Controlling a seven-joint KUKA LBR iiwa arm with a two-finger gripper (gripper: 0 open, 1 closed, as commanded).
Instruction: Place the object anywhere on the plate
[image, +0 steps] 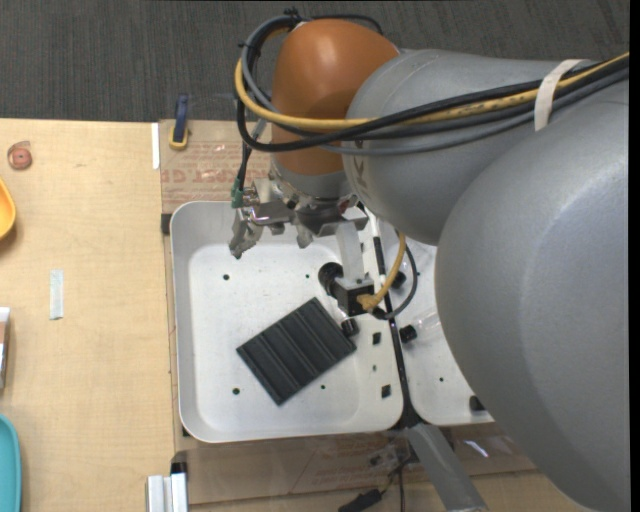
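at the far left the bench (100, 300) is bare pale wood with a few small odds near its edge, well apart from the work. next comes the left bin (176, 330), shallow, white and smooth, with low curved walls. the gripper (270, 240) hangs over the bin's far part, its fingers (238, 243) spread apart and pointing down, and we see nothing between them. the slab (297, 350), dark and ribbed, lies flat on the bin floor nearer the front, turned at a slant, well apart from the gripper and clear of every wall. it is the one loose thing we can make out here, so we take it for the task's thing, though we cannot tell whether it is the object or the plate. we judge it stiff and fairly light, not fragile. the ribs should give the pads some bite, but the slick floor may let it skid if nudged. lying flat, it offers little to pinch from above, so we would close across its narrower span, fingers square to the long edges, or else take a corner. there is open floor all round it for the fingers to come down. further right, the right bin (440, 390) is mostly hidden under the arm (520, 200), so the room there is hard to judge.
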